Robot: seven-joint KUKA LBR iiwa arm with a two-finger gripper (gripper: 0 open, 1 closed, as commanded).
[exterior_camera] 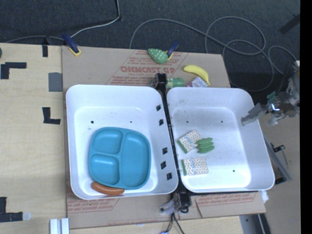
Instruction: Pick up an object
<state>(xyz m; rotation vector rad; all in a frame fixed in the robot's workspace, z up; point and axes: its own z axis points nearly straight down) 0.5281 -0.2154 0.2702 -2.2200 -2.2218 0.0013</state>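
The right bin [253, 179] holds two patterned packets, one [189, 140] in the middle and one [195, 166] nearer the front, with a small green toy vegetable [205, 145] beside the upper packet. In the left bin [78, 101] lie a blue divided plate [119, 157] and an orange sausage [107, 189] at the plate's front edge. My gripper [257, 121] hangs at the right bin's right rim, above and to the right of the packets. It is open, its two grey fingers spread, with nothing between them.
Behind the bins, on the cardboard, lie a green leafy toy [158, 55], a yellow banana [196, 73] and a small packet [197, 83]. Cables [234, 28] loop over the dark floor at the back. A black divider clamp [161, 79] joins the bins.
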